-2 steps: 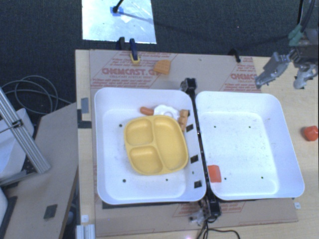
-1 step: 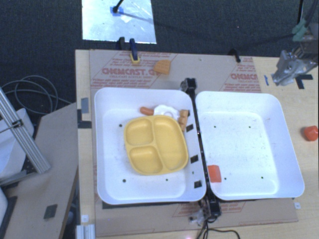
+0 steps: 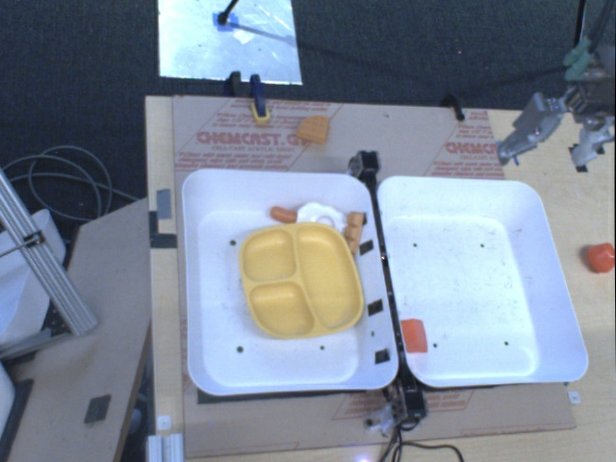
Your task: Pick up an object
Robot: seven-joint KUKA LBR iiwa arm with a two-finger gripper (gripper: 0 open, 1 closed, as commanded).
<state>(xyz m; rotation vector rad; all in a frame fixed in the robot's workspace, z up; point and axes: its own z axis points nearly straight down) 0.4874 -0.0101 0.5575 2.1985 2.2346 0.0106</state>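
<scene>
— Dark carpet surrounds the counter point(image 3: 241, 123), and a shiny metal sheet point(image 3: 229, 25) lies on the floor beyond its far edge. What sits on the counter?

— Two shallow white bins stand side by side. The left bin point(image 3: 207, 258) holds a yellow divided plate point(image 3: 300, 280), lying flat near the middle. Just beyond the plate's far edge lie a small orange sausage-shaped piece point(image 3: 284, 215), a white piece point(image 3: 320, 215) and a tan piece point(image 3: 354, 227), close together. The right bin point(image 3: 472, 287) holds an orange-red block point(image 3: 413, 334) in its near left corner, by the divider between the bins.

— And outside the bins?

— A tan wedge point(image 3: 313, 129) rests on the counter beyond the left bin, with a yellow clip point(image 3: 260, 114) near it at the far edge. Another orange-red object point(image 3: 600, 257) lies on the counter to the right of the right bin.

— Where is the gripper?

— The gripper point(image 3: 549, 128) hangs at the far right, above the counter beyond the right bin's far right corner, well apart from every object. Nothing is seen between its fingers; how wide they stand cannot be told from this view.
</scene>
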